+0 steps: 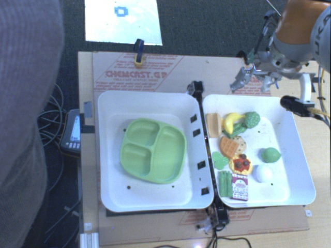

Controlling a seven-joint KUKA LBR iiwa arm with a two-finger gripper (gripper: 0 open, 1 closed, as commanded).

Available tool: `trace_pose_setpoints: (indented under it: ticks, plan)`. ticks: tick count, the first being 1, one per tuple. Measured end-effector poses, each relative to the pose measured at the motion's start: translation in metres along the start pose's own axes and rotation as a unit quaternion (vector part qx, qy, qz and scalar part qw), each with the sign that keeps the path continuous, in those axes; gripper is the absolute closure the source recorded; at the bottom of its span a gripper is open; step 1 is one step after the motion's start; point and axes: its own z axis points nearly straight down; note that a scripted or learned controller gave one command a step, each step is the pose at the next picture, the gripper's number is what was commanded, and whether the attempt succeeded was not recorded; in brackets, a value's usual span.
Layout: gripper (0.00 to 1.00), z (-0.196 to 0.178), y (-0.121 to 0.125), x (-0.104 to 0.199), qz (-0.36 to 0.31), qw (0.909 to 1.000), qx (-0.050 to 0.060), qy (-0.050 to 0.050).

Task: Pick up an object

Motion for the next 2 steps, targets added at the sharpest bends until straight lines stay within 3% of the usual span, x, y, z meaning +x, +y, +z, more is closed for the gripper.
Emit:
trace_pose_setpoints:
  ticks: [2]
  plan:
    - [0.0,0.0,0.008,0.19,-0.006,1.0,-0.001,0.003]
